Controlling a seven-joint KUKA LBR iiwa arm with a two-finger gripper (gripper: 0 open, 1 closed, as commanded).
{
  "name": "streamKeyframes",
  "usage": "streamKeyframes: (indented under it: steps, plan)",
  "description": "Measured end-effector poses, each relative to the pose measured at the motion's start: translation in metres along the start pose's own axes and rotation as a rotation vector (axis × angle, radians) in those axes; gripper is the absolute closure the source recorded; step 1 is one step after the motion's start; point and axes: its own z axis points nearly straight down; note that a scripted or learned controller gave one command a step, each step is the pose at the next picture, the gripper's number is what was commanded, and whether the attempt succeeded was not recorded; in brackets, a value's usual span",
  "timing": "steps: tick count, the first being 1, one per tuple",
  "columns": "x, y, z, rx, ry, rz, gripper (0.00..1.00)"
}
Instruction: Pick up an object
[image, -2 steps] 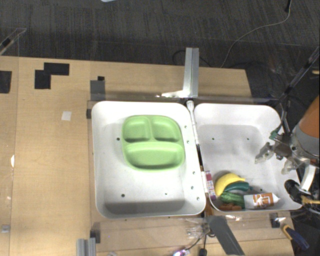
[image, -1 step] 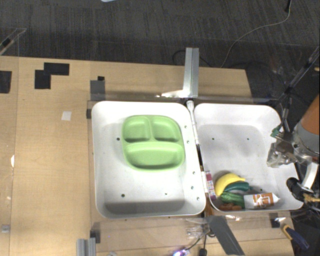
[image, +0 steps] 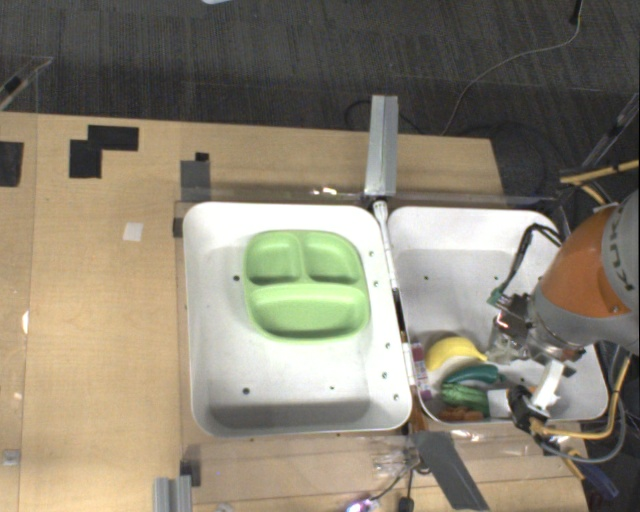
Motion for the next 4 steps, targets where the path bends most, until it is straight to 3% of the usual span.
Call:
streamKeyframes:
  steps: [1,2,3,4]
  plan:
    - [0.015,0.045,-0.131,0.011,-0.002,-0.121,1.00]
    - [0.015,0.045,-0.131,0.012,-0.003,-0.122,0.00]
    - [0.051,-0.017,-0.029,0.016,-0.002,-0.240,0.00]
    - [0.033,-0.019,0.000,0.004,0.005,-0.339,0.00]
